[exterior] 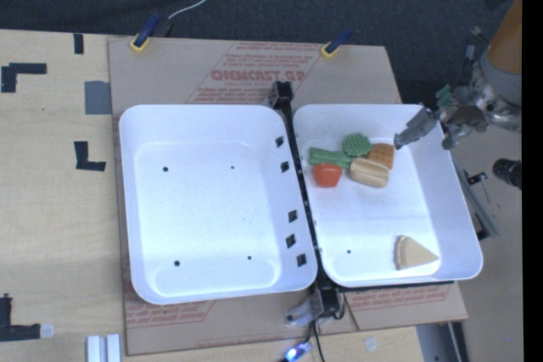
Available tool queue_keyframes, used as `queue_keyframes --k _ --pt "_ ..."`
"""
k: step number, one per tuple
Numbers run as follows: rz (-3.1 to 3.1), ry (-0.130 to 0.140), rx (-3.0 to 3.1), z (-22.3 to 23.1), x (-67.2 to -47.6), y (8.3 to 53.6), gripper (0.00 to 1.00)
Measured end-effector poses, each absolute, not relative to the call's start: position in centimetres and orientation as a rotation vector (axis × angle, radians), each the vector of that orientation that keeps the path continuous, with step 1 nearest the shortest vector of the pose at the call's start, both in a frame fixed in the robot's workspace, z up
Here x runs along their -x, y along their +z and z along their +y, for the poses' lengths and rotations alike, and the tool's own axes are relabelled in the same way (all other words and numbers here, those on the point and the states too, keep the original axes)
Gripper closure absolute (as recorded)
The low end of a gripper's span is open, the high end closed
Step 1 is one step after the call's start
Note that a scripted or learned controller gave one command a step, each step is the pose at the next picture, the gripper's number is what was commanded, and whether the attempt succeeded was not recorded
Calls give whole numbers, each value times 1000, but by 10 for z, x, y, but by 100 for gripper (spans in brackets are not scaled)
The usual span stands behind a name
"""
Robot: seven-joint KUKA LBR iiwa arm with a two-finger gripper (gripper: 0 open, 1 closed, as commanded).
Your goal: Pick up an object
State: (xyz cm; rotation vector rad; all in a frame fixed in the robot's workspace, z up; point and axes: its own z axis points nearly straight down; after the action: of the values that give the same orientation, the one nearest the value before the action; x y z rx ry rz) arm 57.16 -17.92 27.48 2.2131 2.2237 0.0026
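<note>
**Gripper open at the right bin's edge, nothing in it**

We see the arm (pixel 509 38) coming in from the right, its gripper (pixel 431 130) hanging over the upper right rim of the right bin (pixel 441 208). Its 2 fingers (pixel 411 131) stand apart, one reaching left toward the bin's inside and one pointing down at the right, and nothing sits between them.

In the right bin we count 5 things. A cluster of 4 lies in the upper middle: a green leafy piece (pixel 357 145), a long green piece (pixel 329 157) just left of it, a red tomato-like ball (pixel 327 175) touching the long green piece from below, and a tan bread-like roll (pixel 369 172) with a small orange block (pixel 382 154) above it. The left fingertip ends near the orange block, just to its right; we cannot tell whether it touches. A tan wedge (pixel 413 253) lies well apart, in the bin's lower right corner.

The left bin (pixel 204 119) sits beside it on a brown board (pixel 254 72), on the worktop (pixel 51 182).
</note>
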Motion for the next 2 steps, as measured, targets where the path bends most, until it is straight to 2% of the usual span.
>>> queue_keyframes --k 1,2 --pt "2224 4 -2211 -154 -661 275 0" --pt "2209 15 -2209 -157 -575 494 0"
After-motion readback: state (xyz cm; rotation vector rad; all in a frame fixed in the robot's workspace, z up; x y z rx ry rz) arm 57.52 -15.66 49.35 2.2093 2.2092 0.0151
